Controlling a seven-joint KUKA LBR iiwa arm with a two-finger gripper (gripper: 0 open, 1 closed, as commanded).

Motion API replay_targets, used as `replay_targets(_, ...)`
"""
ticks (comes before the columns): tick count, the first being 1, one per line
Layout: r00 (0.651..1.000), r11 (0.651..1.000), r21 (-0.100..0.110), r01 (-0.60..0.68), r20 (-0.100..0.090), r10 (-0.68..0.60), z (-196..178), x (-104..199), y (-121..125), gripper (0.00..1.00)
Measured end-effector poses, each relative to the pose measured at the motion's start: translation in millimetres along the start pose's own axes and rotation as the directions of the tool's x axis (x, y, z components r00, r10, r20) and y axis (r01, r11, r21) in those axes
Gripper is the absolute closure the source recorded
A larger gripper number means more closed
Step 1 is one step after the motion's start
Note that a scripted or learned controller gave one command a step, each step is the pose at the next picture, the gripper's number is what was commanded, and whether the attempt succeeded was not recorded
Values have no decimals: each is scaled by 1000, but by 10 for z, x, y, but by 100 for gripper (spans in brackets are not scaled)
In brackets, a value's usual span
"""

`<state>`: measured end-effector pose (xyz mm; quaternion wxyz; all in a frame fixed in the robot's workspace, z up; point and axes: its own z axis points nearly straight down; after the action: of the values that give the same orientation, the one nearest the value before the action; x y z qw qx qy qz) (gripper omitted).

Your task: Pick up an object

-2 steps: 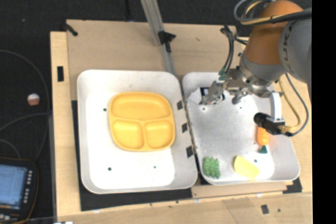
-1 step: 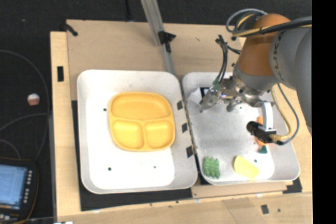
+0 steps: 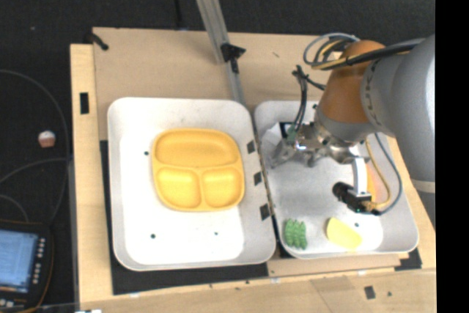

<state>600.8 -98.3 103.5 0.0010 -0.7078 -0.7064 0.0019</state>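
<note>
In the right bin [image 3: 396,227], a small green knobbly object [image 3: 295,232] lies near the front left corner. A yellow rounded object [image 3: 343,233] sits just to its right. My gripper [image 3: 297,148] hangs low over the back left part of this bin, well behind both objects and close to the bin's left wall. The grey arm with its orange band [image 3: 344,95] hides the back of the bin. I see nothing held at the gripper.
The left bin [image 3: 124,157] holds a yellow divided plate [image 3: 198,168] in its middle. A metal pole [image 3: 209,4] rises behind the bins. Cables and a black fitting [image 3: 350,196] hang from the arm over the right bin's right side.
</note>
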Motion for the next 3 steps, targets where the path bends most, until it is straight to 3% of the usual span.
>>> replay_targets(1, 1000, 1000, -7, -6, -1, 6, -145, -10, 18, 100)
replay_targets(3, 1000, 1000, -10, 4, 0, -4, -1030, -52, 124, 100)
